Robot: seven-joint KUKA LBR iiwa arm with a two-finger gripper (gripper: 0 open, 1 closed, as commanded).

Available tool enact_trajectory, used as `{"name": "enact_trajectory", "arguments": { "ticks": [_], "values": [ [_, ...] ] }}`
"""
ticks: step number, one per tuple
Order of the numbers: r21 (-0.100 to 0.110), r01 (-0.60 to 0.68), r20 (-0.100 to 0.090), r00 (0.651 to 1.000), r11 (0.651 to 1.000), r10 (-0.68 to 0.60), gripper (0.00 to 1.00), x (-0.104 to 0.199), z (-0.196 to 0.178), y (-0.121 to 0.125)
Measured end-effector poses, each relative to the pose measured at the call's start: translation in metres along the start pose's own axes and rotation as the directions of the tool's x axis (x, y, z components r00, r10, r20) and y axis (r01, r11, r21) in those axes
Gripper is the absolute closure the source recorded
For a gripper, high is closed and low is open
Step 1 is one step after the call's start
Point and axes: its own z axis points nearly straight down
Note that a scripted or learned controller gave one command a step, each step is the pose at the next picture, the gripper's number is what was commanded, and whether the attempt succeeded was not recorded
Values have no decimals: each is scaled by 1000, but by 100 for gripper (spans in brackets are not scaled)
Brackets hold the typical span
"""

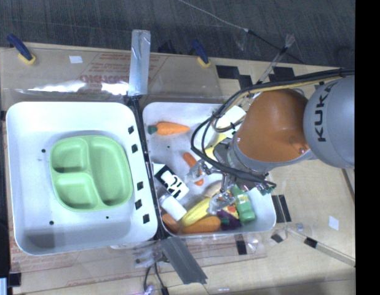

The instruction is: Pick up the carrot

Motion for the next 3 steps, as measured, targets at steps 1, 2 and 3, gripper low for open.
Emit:
{"name": "enact_trajectory", "arguments": {
  "ticks": [1, 2, 3],
  "values": [
    [-3, -92, -6, 996, 996, 92, 0, 22, -34, -21],
    [-3, -97, -3, 995, 995, 97, 0, 38, 52, -47],
    [-2, -244, -9, 970, 970, 244, 0, 9, 33, -4]
  ]
}}
